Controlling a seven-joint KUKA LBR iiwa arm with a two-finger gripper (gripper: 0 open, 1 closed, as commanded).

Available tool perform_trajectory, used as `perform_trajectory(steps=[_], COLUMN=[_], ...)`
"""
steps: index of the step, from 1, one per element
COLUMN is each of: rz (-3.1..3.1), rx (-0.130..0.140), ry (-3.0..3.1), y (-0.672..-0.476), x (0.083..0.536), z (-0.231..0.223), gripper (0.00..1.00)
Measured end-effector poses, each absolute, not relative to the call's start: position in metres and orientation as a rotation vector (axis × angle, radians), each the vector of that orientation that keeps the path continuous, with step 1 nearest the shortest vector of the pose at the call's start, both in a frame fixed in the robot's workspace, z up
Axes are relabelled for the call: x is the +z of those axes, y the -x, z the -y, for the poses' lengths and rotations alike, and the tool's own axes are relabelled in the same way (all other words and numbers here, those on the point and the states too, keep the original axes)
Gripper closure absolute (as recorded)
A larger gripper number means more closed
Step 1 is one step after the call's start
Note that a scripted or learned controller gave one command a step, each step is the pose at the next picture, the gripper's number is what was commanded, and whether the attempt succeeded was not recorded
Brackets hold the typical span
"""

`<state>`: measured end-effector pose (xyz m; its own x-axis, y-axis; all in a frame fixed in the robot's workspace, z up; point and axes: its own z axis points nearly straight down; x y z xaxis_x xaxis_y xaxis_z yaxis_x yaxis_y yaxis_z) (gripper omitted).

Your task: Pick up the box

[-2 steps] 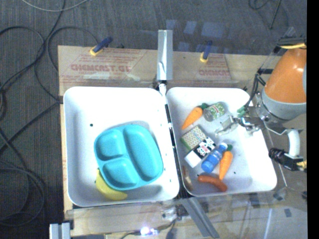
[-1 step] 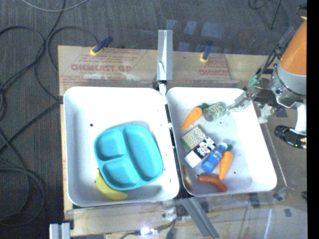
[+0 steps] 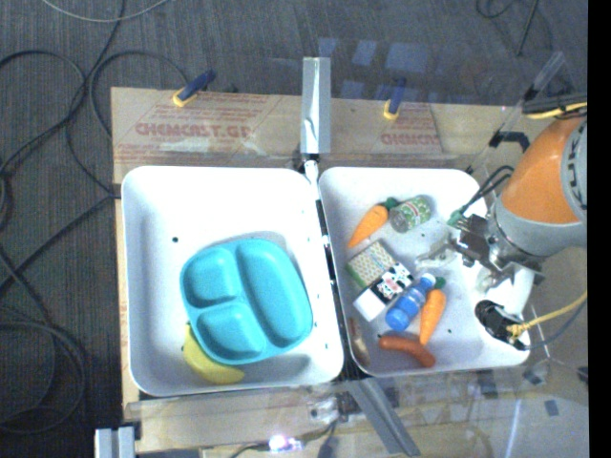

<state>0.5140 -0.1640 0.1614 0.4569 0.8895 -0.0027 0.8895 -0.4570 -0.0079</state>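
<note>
My tool (image 3: 465,239) hangs over the right bin (image 3: 458,181); how far it is open I cannot tell, and I see nothing in it. The box (image 3: 370,262) lies well to its left, wedged among a carrot (image 3: 368,223) and a bottle (image 3: 409,303), so I judge the approach tight.

A small box (image 3: 384,287), white with black-and-white markings, is seen in the right bin (image 3: 458,181). It lies flat, tilted, toward the bin's left wall.
</note>
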Motion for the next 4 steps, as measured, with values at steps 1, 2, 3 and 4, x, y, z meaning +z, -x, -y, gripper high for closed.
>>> perform_trajectory(steps=[1, 2, 3, 4], rz=[1.852, 1.857, 2.1, 2.11], rx=[0.014, 0.014, 0.025, 0.009], ry=[2.53, 2.535, 2.325, 2.329], y=[-0.63, -0.632, -0.645, -0.648], x=[0.086, 0.094, 0.088, 0.087], z=[0.179, 0.18, 0.183, 0.18], gripper=[0.0, 1.0, 1.0, 0.0])
